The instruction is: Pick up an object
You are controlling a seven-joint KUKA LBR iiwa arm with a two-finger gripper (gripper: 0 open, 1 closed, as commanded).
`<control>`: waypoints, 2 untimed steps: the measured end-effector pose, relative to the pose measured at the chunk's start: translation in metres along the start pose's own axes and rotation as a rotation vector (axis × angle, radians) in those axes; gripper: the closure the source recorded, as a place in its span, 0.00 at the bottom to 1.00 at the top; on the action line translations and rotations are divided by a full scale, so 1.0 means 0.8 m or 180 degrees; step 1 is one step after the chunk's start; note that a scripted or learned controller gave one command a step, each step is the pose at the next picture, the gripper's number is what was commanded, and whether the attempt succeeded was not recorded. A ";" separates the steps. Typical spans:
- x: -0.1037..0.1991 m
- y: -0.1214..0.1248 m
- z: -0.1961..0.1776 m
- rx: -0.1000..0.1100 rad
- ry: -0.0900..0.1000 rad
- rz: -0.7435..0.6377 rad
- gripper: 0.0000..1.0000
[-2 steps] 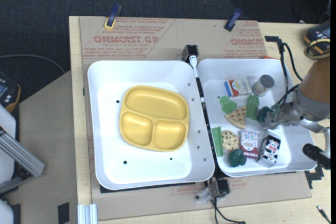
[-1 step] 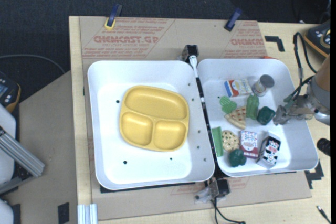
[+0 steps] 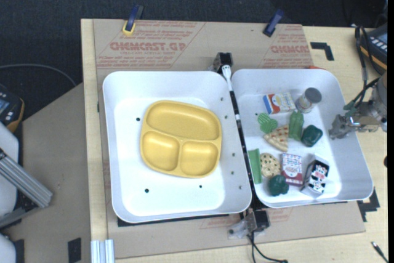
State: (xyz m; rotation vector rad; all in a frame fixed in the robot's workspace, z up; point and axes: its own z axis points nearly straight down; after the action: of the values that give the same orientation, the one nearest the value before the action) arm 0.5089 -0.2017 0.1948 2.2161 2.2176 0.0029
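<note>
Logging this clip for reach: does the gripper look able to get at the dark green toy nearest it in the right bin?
Probably yes. The gripper sits at the right bin's right wall, with bare white floor between it and the dark green toy. A light green piece crowds the toy's far side.

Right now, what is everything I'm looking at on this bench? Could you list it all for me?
Bins: 2, white, side by side on the bench, left bin, right bin.
Divided plate: 1, yellow, three compartments, in the left bin.
Small carton: 1, white with red and blue, top of the right bin.
Can: 1, grey, right of that carton.
Green toy pieces: several, middle and lower part of the right bin.
Cookie: 1, tan with dark specks, lower left of the right bin.
Black-and-white carton: 1, bottom of the right bin.
Clamps: 2, yellow and blue, on the board's far edge.
Pincer: 1, grey, at the right bin's right rim, nothing visibly between its fingers.
</note>
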 end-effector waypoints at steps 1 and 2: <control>-0.001 0.002 -0.040 0.0001 0.0001 -0.0001 1.00; 0.058 0.018 -0.043 0.0006 0.0008 -0.0012 1.00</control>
State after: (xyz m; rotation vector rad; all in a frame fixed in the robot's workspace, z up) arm 0.5228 -0.1552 0.2294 2.2140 2.2241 0.0033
